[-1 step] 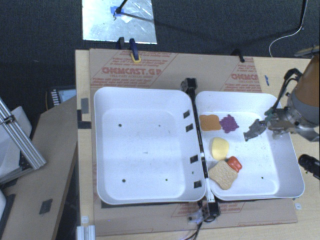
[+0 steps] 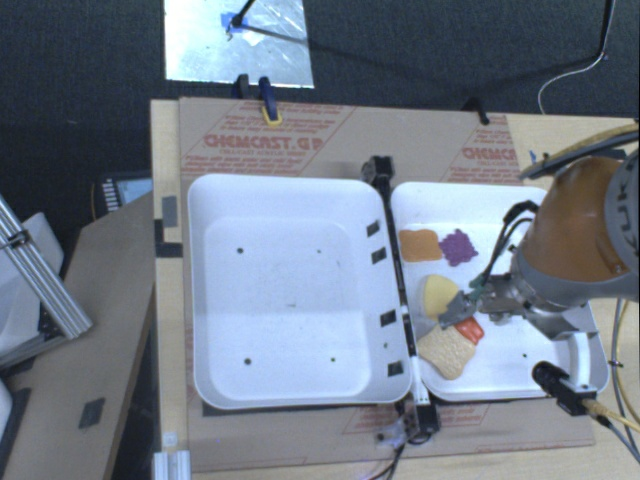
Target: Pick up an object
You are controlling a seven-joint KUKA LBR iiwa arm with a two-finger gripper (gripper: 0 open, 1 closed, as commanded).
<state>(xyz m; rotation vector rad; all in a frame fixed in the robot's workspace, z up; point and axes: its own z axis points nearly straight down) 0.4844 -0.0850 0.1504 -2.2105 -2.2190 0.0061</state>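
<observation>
Camera view: gripper [image 2: 462, 311] sits low in right bin [image 2: 520, 196] among yellow piece [image 2: 438, 292], red piece [image 2: 471, 329] and cracker [image 2: 445, 351]; finger state cannot be told.

A brown cardboard sheet [image 2: 300, 133] printed with red lettering covers the surface [image 2: 165, 168]. A shiny foil square [image 2: 238, 26] lies beyond it on dark carpet [image 2: 80, 68]. Aluminium framing [image 2: 35, 273] stands at left.
</observation>
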